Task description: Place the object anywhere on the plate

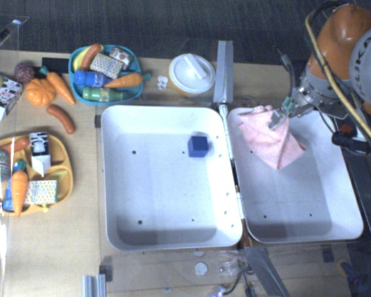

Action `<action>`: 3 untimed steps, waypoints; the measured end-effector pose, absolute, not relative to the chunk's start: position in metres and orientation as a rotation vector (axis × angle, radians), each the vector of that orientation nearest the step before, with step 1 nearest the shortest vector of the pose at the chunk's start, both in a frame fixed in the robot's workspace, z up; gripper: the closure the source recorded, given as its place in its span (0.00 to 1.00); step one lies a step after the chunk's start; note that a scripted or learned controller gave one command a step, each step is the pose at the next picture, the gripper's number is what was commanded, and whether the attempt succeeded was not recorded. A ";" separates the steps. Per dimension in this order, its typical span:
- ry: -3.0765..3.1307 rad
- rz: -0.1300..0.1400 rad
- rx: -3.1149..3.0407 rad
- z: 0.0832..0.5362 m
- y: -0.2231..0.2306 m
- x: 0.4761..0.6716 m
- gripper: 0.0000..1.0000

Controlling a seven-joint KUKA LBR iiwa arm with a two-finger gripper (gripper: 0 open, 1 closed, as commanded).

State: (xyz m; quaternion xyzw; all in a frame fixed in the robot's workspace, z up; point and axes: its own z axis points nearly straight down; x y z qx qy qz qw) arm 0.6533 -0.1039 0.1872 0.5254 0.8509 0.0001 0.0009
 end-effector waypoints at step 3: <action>3.106 0.003 0.457 0.228 -0.018 0.615 1.00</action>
